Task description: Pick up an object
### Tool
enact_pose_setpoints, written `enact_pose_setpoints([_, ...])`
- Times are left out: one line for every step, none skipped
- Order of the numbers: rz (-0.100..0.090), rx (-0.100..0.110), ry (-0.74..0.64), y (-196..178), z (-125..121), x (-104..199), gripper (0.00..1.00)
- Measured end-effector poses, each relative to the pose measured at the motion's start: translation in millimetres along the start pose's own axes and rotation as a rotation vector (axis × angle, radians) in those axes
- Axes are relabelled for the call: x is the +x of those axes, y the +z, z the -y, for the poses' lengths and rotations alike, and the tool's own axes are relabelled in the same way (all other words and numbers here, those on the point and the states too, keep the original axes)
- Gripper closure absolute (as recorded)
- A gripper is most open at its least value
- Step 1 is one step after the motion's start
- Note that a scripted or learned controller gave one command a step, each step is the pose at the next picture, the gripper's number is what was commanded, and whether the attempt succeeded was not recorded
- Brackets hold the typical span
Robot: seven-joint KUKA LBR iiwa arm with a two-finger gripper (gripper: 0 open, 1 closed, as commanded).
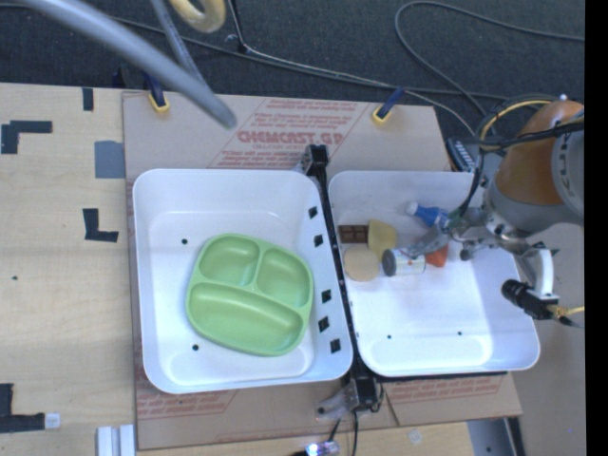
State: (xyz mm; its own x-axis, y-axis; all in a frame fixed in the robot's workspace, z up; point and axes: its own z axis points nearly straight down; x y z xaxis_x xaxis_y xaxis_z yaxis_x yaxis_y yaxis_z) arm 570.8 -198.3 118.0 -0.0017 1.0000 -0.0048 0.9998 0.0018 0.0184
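Observation:
The right bin [446,345] holds a cluster of small objects near its far left part: a brown block [352,234], a yellow piece [383,234], a tan round piece [361,266], a blue item [427,214], an orange item [437,257] and a small dark-capped clear cylinder [402,262]. My gripper [439,237] reaches in from the right, low over the blue and orange items. The grey arm with its orange band [532,164] stands behind it. The gripper's tip blends into the clutter beneath it.
In the left bin [157,217] lies a green divided plate [251,294]. A black divider [328,255] runs between the bins. Cables cross the dark floor at the back, and a grey pole [114,31] slants over the top left. The right bin's near half is bare white.

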Motion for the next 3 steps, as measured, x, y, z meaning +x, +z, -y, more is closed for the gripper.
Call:
enact_pose_setpoints([-0.003,-0.005,-0.002,-12.1,-2.8,1.5,1.0])
enact_pose_setpoints([-0.002,0.014,0.0,-75.8,-6.0,1.8,1.0])
enact_pose_setpoints([-0.003,0.013,-0.001,-138.7,-10.4,6.0,1.0])
